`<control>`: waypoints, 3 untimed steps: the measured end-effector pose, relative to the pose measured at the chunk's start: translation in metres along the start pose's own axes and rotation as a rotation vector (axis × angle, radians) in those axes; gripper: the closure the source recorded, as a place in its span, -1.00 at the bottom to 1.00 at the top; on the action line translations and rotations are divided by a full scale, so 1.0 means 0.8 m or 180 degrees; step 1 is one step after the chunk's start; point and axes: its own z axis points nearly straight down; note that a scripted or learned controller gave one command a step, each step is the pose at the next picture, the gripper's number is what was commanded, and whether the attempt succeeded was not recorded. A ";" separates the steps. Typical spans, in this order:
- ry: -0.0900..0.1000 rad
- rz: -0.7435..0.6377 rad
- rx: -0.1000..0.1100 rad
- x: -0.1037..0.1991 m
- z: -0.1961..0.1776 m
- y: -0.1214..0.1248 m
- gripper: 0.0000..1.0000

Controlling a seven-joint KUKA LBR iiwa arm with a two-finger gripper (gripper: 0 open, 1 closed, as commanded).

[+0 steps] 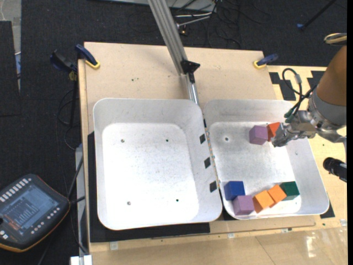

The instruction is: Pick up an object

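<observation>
KUKA arm (333, 87) enters from right edge of frame, its upper part cut off there; the claw (280, 137) sits low over the upper right of the right bin (309, 164), its tips hard to make out against the dark wrist hardware, so whether it is spread or pinching cannot be told. Just left of it an orange block (273, 130) is partly hidden behind the claw, touching a purple block (258, 134) on its left. Along the bin's lower edge, a row of blocks packed close: blue (234, 189), a 2nd purple (244, 204), a 2nd orange (265, 198), green (289, 190). Left bin (110, 148) fills centre-left of frame, speckled white floor w/ small dark holes. Both bins rest on a pale wooden bench (143, 70), held by blue-and-yellow clamps at upper left (87, 56) and upper right (265, 61). A slanted metal rail (168, 29) runs from top centre down to the gap between the bins. Floor around is dark, w/ cables at top; a teach pendant (27, 211) lies at lower left, cut by the frame edge.
</observation>
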 end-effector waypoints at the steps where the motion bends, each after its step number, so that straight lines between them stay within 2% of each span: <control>1: 0.0000 0.0001 0.0003 -0.002 -0.054 0.003 1.00; 2: 0.0002 0.0000 0.0009 -0.002 -0.092 0.005 1.00; 3: 0.0009 -0.0009 0.0027 0.047 -0.071 0.028 1.00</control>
